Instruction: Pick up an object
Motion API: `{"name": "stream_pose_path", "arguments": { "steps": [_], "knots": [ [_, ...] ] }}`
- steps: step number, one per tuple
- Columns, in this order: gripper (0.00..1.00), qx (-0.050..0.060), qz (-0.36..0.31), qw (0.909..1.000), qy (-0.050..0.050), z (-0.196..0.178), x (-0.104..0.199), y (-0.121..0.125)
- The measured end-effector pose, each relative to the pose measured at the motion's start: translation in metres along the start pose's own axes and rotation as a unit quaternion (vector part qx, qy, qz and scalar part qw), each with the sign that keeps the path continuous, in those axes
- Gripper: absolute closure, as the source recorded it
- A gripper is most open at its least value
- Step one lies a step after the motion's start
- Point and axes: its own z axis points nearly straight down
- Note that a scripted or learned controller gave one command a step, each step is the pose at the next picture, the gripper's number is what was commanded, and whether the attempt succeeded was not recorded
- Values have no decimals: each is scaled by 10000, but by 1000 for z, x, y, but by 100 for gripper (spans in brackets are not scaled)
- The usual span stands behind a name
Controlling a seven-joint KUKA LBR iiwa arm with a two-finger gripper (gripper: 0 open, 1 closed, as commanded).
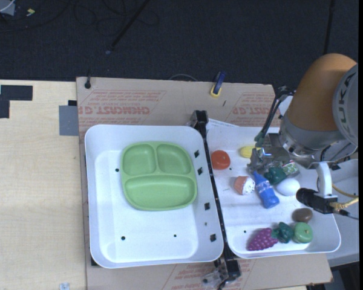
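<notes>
Wooden table, two white bins. Claw hangs over the blue bottle; finger state unclear. Crowded toys beside the bottle could get bumped, spoiling the grab.

**Small toys scattered in the right bin**

The right bin holds the loose pieces. An orange-red ball sits near its left wall, right of frame centre. Just right of it lie a pink-and-white piece and a blue bottle, tilted on its side. A white egg touches the bottle's right. Along the lower edge sit purple grapes, a dark green piece and a green ring.
</notes>
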Motion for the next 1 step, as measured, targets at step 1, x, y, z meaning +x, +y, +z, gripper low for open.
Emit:
{"name": "stream_pose_path", "arguments": {
  "steps": [1],
  "knots": [
    [100,2,4,10000,2,0,13,29]
  ]
}}
